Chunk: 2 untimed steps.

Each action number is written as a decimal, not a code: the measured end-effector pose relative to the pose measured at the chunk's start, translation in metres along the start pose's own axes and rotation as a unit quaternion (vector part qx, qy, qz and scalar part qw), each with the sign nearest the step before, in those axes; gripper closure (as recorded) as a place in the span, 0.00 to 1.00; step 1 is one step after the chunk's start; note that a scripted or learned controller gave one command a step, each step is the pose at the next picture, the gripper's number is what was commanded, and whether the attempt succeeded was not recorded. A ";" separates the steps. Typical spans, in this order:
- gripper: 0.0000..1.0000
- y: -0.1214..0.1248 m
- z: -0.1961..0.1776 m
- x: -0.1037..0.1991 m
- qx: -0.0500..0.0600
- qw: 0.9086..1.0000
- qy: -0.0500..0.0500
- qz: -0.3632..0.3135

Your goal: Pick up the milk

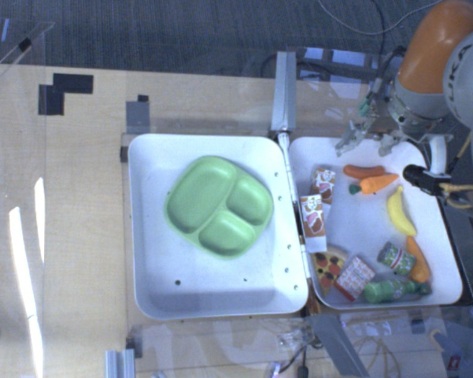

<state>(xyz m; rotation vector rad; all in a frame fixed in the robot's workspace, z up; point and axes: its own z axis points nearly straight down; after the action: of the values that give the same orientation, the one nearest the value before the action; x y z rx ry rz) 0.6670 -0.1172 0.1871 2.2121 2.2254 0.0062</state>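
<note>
up close, milk (312, 214) label unreadable, tool (367, 136) above right bin (448, 246)

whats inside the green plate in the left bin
Nothing lies in the three compartments of the green plate. It sits alone in the left bin. Whatever is under the plate is covered.

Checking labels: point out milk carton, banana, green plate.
milk carton (313, 215), camera view, front face.
banana (400, 213), camera view, mid-body.
green plate (219, 205), camera view, centre ridge.
</note>
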 end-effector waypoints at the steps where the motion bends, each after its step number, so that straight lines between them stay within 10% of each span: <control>1: 0.00 -0.018 0.081 0.023 -0.002 0.998 0.000 -0.065; 2: 0.00 -0.048 0.099 -0.012 -0.002 0.999 -0.001 -0.049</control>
<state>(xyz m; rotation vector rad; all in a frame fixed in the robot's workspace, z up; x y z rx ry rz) 0.6195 -0.1293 0.0883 2.0968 2.3281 0.0088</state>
